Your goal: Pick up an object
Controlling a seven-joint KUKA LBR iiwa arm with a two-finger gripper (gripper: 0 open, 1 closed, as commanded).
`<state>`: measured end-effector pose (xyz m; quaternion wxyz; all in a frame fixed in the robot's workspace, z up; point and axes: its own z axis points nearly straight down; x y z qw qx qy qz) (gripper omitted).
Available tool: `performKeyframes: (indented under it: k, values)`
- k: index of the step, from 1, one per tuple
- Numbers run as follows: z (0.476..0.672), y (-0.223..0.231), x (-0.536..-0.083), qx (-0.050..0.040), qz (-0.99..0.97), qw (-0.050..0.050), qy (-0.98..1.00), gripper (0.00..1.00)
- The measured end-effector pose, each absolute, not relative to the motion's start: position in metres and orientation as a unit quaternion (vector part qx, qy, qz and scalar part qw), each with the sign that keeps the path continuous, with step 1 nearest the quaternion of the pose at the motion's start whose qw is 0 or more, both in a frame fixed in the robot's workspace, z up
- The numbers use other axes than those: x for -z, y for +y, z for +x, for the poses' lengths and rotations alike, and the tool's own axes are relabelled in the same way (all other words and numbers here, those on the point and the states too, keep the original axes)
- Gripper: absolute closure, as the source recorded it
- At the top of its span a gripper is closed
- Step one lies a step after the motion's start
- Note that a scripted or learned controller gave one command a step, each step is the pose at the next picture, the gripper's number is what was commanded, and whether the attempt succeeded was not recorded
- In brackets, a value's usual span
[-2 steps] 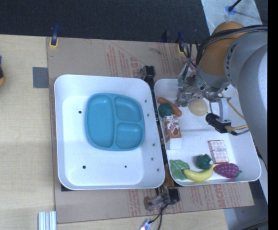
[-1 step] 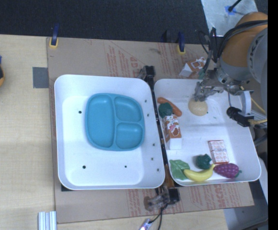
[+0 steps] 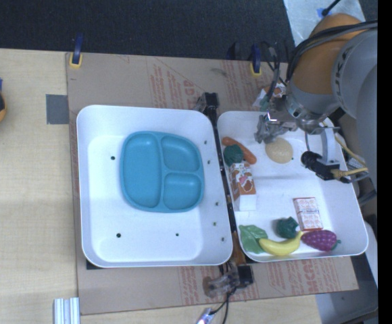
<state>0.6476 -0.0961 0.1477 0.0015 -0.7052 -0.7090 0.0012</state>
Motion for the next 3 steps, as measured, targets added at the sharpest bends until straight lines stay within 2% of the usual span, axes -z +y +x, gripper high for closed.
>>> performKeyframes:
  k: [1, 2, 3]
  values:
    - [0.657, -0.023, -0.193, -0.0002, -0.705, 0.001, -0.709, 0.0]
    - [0.639, -0.021, -0.192, -0.0019, -0.706, 0.001, -0.708, 0.0]
    - [0.641, -0.05, -0.192, -0.0008, -0.706, 0.0, -0.708, 0.0]
